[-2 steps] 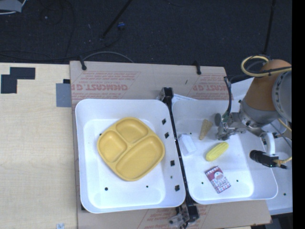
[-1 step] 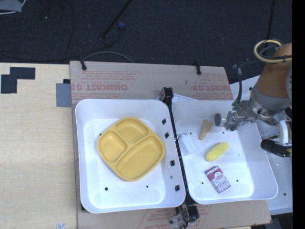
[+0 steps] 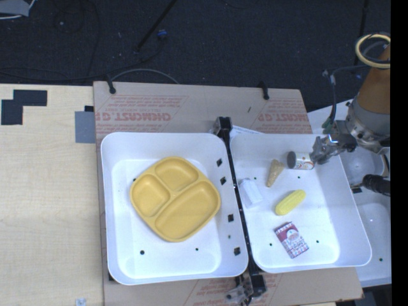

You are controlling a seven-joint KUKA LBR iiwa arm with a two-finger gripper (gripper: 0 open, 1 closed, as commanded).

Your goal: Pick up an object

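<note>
Corn cob [image 3: 290, 202], yellow, lies in the right bin [image 3: 344, 234] with a pale cone [image 3: 274, 172] just up-left, a red packet [image 3: 292, 240] below, and the gripper [image 3: 320, 150] up-right, grip state unreadable, while a yellow divided plate [image 3: 174, 198] sits far left.

Yellow tray [image 3: 175, 198] glossy plastic; bins [image 3: 121, 171] smooth white.

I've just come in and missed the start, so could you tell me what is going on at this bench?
A robot arm reaches in from the right, its pincer over the upper right part of the right bin, close to a small cylindrical object. Nothing is visibly held. That bin also has a cone, a yellow corn cob and a red packet. The left bin holds a yellow divided plate.
</note>
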